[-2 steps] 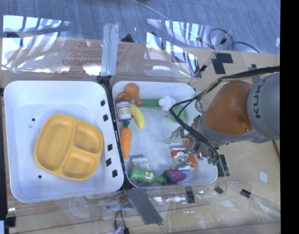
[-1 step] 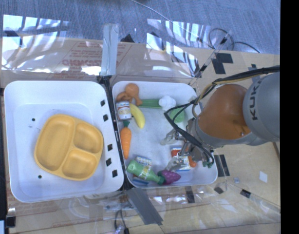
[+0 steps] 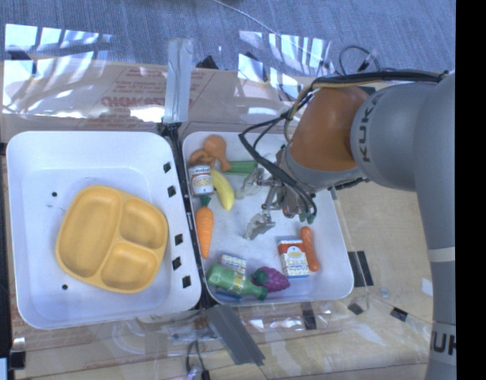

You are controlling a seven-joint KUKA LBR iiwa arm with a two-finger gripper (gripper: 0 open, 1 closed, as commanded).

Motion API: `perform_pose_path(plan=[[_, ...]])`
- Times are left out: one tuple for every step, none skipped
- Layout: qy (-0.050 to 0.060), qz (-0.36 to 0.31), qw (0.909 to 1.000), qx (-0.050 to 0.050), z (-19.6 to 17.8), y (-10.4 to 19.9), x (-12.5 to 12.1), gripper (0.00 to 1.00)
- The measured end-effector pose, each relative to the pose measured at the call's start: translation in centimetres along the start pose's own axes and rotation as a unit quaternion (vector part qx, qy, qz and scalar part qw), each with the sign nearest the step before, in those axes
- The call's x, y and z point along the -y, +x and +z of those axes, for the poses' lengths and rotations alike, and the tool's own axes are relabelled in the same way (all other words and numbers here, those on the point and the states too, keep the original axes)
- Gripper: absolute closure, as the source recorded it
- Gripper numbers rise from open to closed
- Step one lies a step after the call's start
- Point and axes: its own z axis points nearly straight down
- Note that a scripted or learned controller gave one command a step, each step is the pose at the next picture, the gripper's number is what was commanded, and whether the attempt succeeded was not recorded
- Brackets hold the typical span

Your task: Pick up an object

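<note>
My gripper (image 3: 256, 206) hangs over the middle of the right bin (image 3: 336, 248), its fingers spread open with nothing between them. One fingertip (image 3: 248, 185) sits near the banana (image 3: 222, 190), the other (image 3: 256, 228) lies lower over bare bin floor. Toy food surrounds it: an orange carrot (image 3: 204, 229) and a small can (image 3: 201, 179) to the left, an orange-brown piece (image 3: 214, 147) and a green piece (image 3: 243, 166) at the back. In front lie a red-and-white carton (image 3: 293, 258), a small red sausage (image 3: 309, 248), purple grapes (image 3: 271, 279), a green bottle (image 3: 233, 282) and a small box (image 3: 233, 263).
The left bin (image 3: 29, 172) holds a yellow divided plate (image 3: 111, 237). The grey arm with its orange band (image 3: 330, 129) covers the right bin's back right corner. Cardboard and taped plastic lie behind the bins.
</note>
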Motion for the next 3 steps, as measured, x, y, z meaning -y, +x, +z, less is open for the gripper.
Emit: perform_pose_path(plan=[[0.002, 0.007, 1.0000, 0.000, -6.2, 8.7, 4.5, 0.00], [0.001, 0.027, 0.9996, 0.000, 0.0, 7.7, 5.2, 0.00], [0.000, 0.053, 0.9986, 0.000, 0.0, 2.5, 2.3, 0.00]])
